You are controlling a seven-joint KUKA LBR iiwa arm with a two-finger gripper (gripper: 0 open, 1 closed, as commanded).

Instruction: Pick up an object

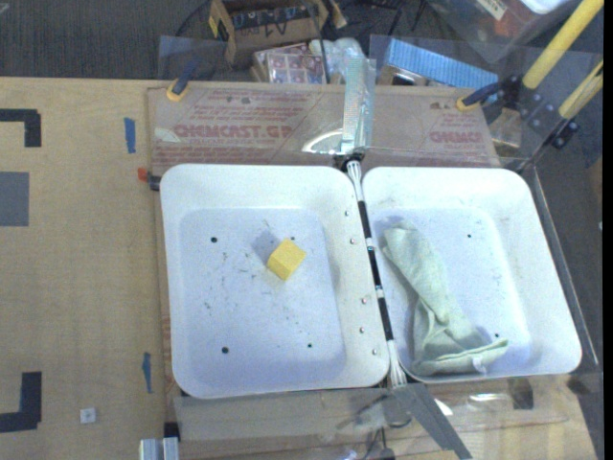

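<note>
A small yellow block (285, 259) lies in the left white bin (192, 353), a little above its middle. A pale green cloth (433, 300) lies crumpled in the right white bin (536, 257), running from near the divider down to the bin's front edge.
The two bins meet at a central divider (372, 266) with a cable along it. A cardboard sheet (259, 127) and clear panels stand behind the bins. Clutter and yellow bars (565, 32) sit at the back right. Wooden bench (77, 257) spreads to the left.
</note>
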